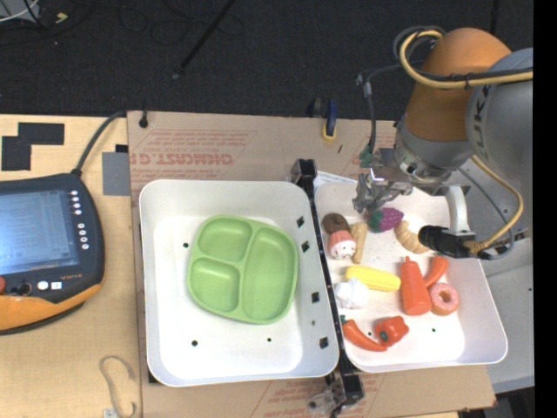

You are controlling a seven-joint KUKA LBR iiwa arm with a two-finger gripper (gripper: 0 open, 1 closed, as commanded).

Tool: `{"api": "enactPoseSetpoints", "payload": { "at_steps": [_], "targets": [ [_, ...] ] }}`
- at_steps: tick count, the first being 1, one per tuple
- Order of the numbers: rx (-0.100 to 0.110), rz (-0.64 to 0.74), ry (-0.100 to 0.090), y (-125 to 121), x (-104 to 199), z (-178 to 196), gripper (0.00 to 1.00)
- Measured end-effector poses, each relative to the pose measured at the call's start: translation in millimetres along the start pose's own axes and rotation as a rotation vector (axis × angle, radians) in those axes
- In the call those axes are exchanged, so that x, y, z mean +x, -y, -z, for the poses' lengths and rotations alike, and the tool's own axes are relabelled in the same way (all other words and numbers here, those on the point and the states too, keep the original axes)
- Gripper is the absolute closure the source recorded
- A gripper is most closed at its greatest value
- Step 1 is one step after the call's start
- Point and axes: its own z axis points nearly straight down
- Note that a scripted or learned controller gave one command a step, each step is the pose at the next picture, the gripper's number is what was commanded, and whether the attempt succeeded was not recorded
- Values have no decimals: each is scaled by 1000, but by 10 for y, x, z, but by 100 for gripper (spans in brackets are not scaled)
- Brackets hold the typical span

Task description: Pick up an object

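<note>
My gripper hangs low over the back of the right bin, at its far left part. A small purple toy lies right under and beside its tip; whether they touch cannot be told. Close by lie a tan croissant-shaped piece and a brown-capped pink and white toy. Farther forward are a yellow corn cob, an orange bottle-shaped toy, a pink donut and a red chili.
The left bin holds a green divided plate. A black divider separates the bins. A red pepper and a white piece lie in the right bin. A tablet pendant sits at far left.
</note>
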Motion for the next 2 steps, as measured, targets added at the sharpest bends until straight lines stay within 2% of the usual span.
{"api": "enactPoseSetpoints", "payload": {
  "at_steps": [1, 2],
  "targets": [
    [4, -6, 1, 97, 22, -169, 100],
    [3, -1, 1, 92, -31, -167, 100]
  ]
}}
